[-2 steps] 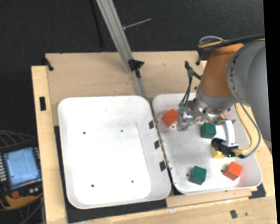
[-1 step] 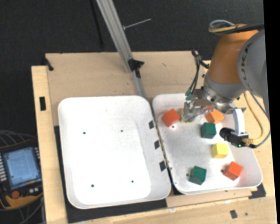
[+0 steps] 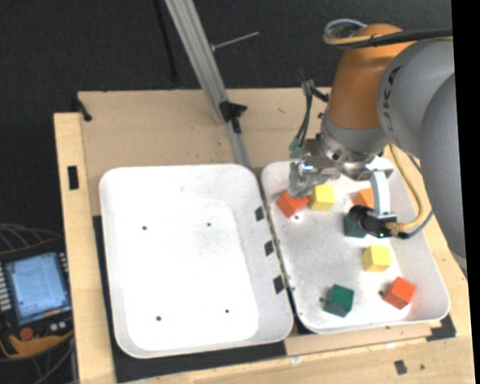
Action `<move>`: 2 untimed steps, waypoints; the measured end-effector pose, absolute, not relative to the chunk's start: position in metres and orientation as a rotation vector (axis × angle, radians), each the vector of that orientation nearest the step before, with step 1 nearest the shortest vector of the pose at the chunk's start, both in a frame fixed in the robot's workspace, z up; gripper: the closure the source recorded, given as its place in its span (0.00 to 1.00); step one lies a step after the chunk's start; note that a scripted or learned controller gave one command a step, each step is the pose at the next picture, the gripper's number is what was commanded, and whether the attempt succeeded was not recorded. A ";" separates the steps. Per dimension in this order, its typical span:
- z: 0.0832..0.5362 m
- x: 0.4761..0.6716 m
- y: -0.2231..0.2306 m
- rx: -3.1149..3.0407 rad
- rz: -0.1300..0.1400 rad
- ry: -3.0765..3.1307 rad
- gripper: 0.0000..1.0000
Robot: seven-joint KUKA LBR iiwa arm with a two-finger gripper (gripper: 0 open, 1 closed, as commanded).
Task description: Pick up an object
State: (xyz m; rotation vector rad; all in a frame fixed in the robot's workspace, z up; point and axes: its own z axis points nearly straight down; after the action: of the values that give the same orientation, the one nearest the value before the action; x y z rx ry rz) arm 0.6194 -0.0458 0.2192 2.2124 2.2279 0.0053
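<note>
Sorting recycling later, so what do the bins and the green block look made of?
Bins: likely thin moulded plastic, smooth white with rounded lips. Green block: seemingly painted wood or foam, matte with crisp edges; the view can't settle which.

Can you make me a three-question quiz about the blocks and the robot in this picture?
1. Where are the blocks? A) left bin B) right bin C) on the floor
2. How many yellow blocks are there? A) two B) five C) none
3. What is the gripper near? A) the screen B) the left bin's middle C) the top of the right bin

Answers: B, all blocks lie in the right bin. A, a second yellow block lies lower down. C, it hangs above the orange block there.
</note>
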 end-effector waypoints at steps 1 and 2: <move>0.215 0.631 0.003 2.213 0.003 2.227 1.00; 0.215 0.644 0.051 2.213 0.003 2.228 1.00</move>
State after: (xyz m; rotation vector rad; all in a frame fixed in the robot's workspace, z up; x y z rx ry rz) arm 0.6440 0.0507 0.2152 2.2133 2.2276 0.0033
